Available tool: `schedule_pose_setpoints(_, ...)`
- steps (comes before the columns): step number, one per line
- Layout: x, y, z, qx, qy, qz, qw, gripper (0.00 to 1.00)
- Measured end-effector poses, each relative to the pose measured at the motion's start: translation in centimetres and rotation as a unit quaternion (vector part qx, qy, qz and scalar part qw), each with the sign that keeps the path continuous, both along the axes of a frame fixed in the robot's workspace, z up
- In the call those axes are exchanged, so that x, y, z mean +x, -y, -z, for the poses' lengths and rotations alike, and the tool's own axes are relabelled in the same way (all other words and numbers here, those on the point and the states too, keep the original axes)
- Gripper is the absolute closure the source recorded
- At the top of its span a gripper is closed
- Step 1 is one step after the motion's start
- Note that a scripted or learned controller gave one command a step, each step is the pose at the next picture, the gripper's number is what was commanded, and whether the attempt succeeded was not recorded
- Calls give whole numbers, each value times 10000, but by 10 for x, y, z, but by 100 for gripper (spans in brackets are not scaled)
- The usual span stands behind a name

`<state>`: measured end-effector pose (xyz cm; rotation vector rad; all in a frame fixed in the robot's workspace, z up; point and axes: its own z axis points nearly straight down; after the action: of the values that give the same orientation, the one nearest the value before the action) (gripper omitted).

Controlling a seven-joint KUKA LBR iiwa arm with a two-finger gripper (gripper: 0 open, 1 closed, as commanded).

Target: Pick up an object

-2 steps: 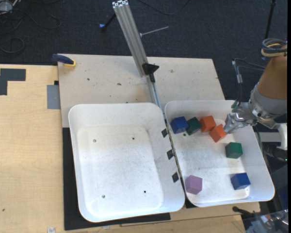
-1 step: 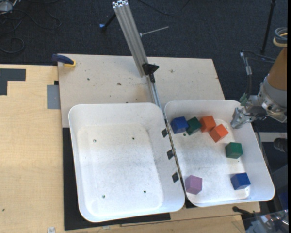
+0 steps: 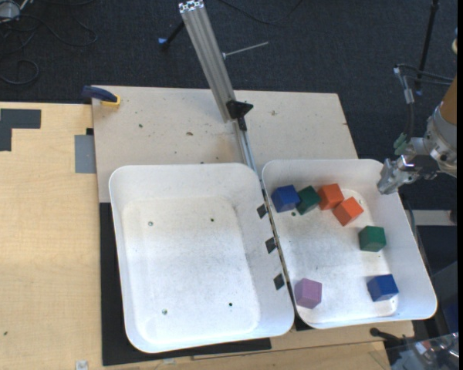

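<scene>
Silvery metal wrist (image 3: pixel 440 146), apparently orange-banded above.

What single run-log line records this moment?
hand: over right bin rim | holding: nothing seen | right bin: seven blocks | phase: approach

**Seven blocks in the right bin**

Within the right bin (image 3: pixel 417 299), a blue block (image 3: pixel 285 198), dark green block (image 3: pixel 308 200) and two orange blocks (image 3: pixel 331 195) (image 3: pixel 348 210) are clustered at the far end. A green cube (image 3: pixel 372 238), blue cube (image 3: pixel 383 287) and purple block (image 3: pixel 308 293) are spread nearer.
</scene>
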<state>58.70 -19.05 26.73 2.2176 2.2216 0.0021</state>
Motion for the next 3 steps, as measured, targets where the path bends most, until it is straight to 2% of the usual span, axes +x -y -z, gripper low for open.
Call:
schedule_pose_setpoints(2,26,-96,26,20,-38,-13,10000,100)
schedule_pose_setpoints(3,37,-142,20,11,-20,-11,10000,100)
